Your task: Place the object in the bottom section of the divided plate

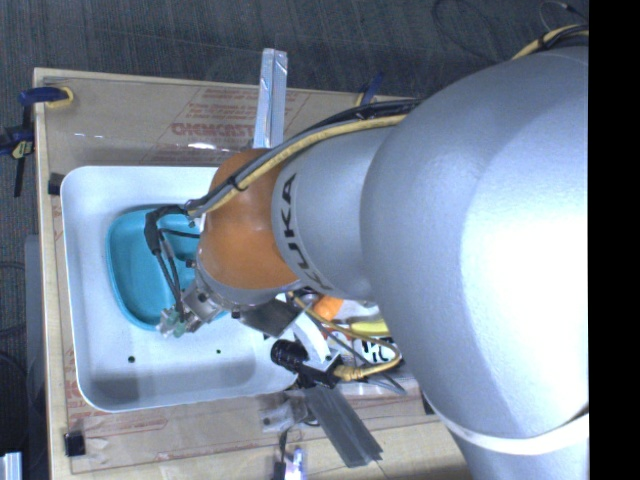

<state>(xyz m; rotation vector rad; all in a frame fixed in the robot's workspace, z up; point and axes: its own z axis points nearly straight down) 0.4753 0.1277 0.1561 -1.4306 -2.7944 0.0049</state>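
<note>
At far left: two blue clamps (45, 96) on the bench (120, 133) edge, by its upper corner.
Floor: dark carpet (150, 18) around the bench on the upper and left sides.
Bench: pale board with red print, partly glossy.
Left bin (100, 368): white, shallow, rounded corners; a shadow lies in its lower left corner.
Plate (135, 268): blue, lying flat in the left bin, nearer the bin's upper wall; its right part is covered by the arm, so the sections cannot be told apart.
Cables (160, 238): black, looping over the plate's right side down to the wrist.
Gripper (180, 320): a small grey end showing under the wrist, over the plate's lower edge; whether it is spread or closed cannot be told, and whether it holds anything cannot be told.
Upper bar (272, 98): upright metal strip at the bench's far edge.
Arm (450, 248): grey, very large in view, with an orange band (245, 238) above the wrist; a yellow and black hose runs along its top.
Task's object: cannot be picked out with certainty.
Loose items: an orange piece (327, 308), a yellow piece (368, 325) and a white piece with black marks (376, 349) lie close together under the arm, just right of the left bin.
Lower bar (340, 430): grey metal strip, slanted, at the bench's near edge.
</note>
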